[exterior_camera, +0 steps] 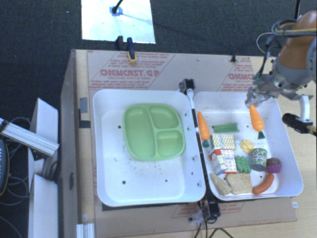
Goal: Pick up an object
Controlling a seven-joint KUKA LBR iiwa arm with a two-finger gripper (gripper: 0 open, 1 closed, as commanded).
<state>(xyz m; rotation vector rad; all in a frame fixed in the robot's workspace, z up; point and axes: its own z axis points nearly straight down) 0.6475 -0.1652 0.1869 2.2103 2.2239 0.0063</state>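
My gripper [254, 102] hangs over the back of the right bin [290, 155], reaching in from the right. It is shut on the thick upper end of an orange toy carrot [256, 119], which dangles below it with its green tip pointing down. A second carrot [203, 125] lies along the right bin's left wall. Further toy foods lie in that bin: a green bean pod [225, 128], small printed cartons [224, 142], a yellow piece [246, 146], a can [258, 158], a purple plum [273, 165], a sausage [263, 183] and crackers [239, 182].
The left bin [111, 182] holds a green sectioned plate [153, 132]. A black-and-white divider clamp [187, 87] sits between the bins at the back. A grey cable and a black fitting [297, 123] hang by the right bin's right rim.
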